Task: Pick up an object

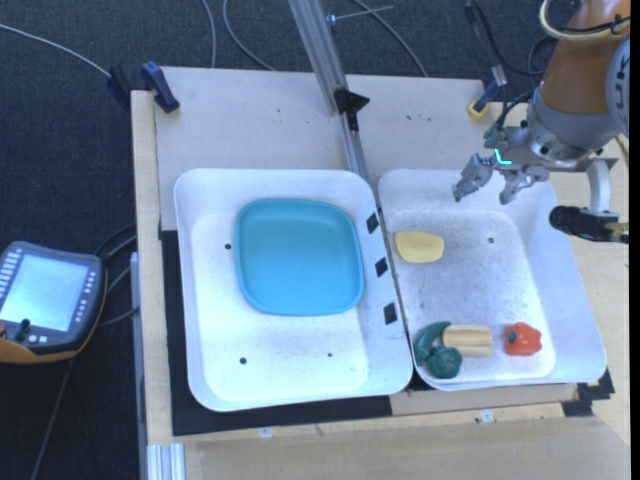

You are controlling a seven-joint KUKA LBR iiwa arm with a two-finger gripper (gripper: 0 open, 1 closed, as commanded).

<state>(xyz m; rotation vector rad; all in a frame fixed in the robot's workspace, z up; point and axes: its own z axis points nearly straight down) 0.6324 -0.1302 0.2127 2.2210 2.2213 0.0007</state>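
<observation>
Plainly, nothing had been picked up yet; the whole grasp was left to do. On the bench (250, 108) sat two white bins: the left bin (200, 298) held one blue plate (298, 256), and the right bin (560, 268) held four things, one yellow piece (419, 247) near its upper left, then along its lower edge one green vegetable (437, 350), one tan block (468, 340) and one red vegetable (521, 339). My pincer (493, 183) hung over that bin's top rim, fingers spread, pinching nothing.

A blue plate (299, 255) is seen in the left bin (200, 298) (white); a screen box (45, 300) is left of it.
</observation>
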